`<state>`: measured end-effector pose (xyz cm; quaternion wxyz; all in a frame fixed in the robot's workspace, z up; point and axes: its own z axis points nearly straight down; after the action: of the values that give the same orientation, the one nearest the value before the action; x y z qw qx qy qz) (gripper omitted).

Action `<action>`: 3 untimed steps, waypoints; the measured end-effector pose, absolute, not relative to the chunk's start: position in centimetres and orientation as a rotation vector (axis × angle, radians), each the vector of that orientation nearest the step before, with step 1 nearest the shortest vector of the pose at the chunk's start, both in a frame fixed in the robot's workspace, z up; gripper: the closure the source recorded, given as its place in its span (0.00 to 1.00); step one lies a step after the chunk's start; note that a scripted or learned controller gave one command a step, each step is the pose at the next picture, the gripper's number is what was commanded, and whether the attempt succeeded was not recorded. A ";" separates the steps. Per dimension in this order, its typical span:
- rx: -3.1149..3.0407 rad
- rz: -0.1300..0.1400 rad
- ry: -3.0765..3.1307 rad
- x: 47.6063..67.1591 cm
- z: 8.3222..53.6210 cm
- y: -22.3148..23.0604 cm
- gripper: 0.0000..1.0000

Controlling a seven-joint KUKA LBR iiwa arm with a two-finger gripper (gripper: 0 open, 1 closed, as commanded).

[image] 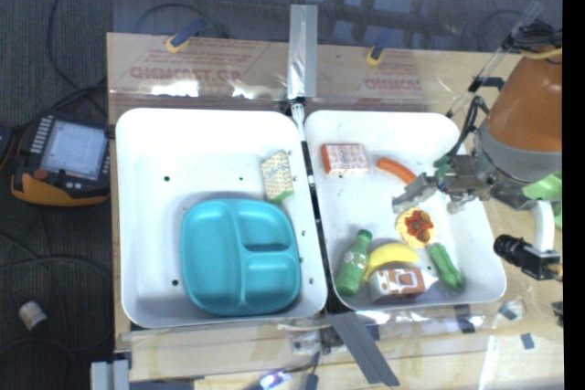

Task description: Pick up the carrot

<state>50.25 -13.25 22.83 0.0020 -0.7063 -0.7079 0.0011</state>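
The carrot [396, 168], small and orange, lies flat in the upper middle of the right bin [384, 125]. My gripper [431, 196] hangs just right of and below it, with its fingers spread open. One fingertip [409, 193] sits close to the carrot's lower right end, and nothing is between the fingers. The arm's grey and orange wrist [526, 119] comes in from the right over the bin's rim.
In the right bin are an orange-pink box [345, 159], a yellow disc with red topping [418, 226], a green bottle [354, 260], a banana [391, 253], a brown carton [398, 281] and a green cucumber [446, 267]. The left bin [155, 151] holds a teal divided plate [241, 256] and a small packet [277, 175].
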 end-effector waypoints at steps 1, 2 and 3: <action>-2.079 0.004 -2.354 56.0 19.2 -17.0 0.00; -2.263 0.004 -2.173 50.6 11.5 -17.5 0.00; -2.277 -0.018 -2.154 51.5 9.0 -20.5 0.00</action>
<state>51.52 -20.46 9.04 0.0033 -0.7265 -0.6872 -0.0058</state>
